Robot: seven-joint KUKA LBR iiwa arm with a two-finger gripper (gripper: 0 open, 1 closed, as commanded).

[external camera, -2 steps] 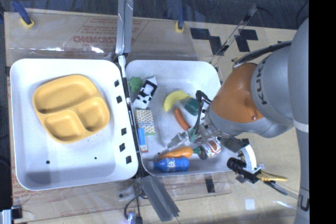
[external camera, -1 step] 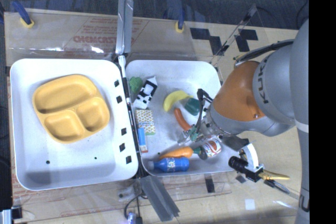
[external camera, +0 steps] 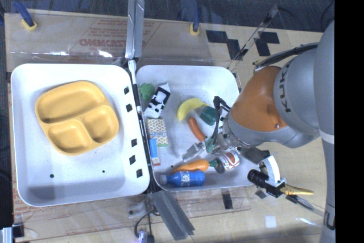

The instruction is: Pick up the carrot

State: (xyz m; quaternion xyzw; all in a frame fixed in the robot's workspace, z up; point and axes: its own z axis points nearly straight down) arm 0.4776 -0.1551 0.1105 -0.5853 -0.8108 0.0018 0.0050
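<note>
The carrot [external camera: 193, 166], orange and tapering to the left, lies near the front wall of the right bin [external camera: 176, 74], just above a blue bottle [external camera: 186, 178]. My gripper [external camera: 199, 149] reaches in from the right and hangs low over the bin's front middle, directly above the carrot and very close to it. Its metal tip points down and to the left. I cannot tell whether it touches the carrot. A second, redder orange stick [external camera: 196, 129] lies a little farther back, left of the wrist.
The right bin also holds a yellow banana [external camera: 190, 106], a teal piece [external camera: 207, 115], a green item [external camera: 148, 91], a black-and-white box [external camera: 159, 101], a patterned card [external camera: 157, 132] and a red-and-white can [external camera: 229, 161]. A yellow divided plate [external camera: 77, 116] sits in the left bin [external camera: 34, 179].
</note>
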